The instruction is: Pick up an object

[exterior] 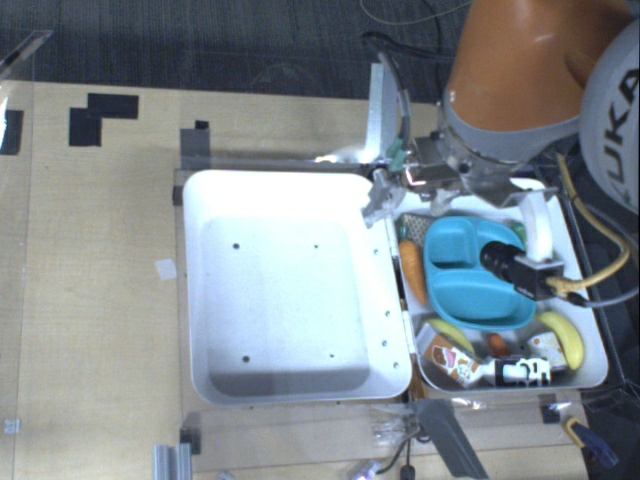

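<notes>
Two bananas (566,335); one blue dish (470,278); perhaps one carrot (411,270).

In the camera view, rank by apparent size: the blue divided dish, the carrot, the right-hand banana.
1. Blue divided dish, clearly largest.
2. Carrot and banana: too alike in length to rank.

**Colours, both bins**

Left bin (290,288) — plain white, a few small dark dots on its floor. Right bin (590,363) white too. In it: bright blue divided dish (470,278); orange carrot (412,268); yellow banana (566,336); black-and-white bottle (520,372); brown-and-white printed packet (452,360). Arm (530,48) orange above, grey below. Bench (90,298) pale wood grain — black blocks (100,116) at the far left.
</notes>
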Controlling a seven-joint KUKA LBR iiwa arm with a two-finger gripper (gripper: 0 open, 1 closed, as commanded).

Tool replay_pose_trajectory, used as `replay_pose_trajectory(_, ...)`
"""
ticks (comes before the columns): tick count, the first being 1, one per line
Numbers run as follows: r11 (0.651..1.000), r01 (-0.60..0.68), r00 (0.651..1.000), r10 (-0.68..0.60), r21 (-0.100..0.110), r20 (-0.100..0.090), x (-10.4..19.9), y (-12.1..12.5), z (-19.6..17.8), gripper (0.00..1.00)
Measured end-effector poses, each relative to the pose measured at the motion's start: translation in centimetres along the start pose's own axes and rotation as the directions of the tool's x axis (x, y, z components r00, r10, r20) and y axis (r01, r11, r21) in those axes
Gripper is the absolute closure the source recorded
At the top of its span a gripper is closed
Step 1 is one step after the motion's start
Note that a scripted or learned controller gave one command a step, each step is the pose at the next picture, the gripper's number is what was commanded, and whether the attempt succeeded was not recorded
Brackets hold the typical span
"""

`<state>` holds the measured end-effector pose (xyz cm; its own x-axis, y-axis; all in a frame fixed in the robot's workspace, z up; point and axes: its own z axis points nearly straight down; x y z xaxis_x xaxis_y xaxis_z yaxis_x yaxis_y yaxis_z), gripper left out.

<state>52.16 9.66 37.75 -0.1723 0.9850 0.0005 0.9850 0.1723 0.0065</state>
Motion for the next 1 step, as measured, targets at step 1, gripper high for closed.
replay_pose_trajectory(1,0.997,-0.073,0.997,0.073,0.004,0.0,7.92,0.66,12.2,0.0)
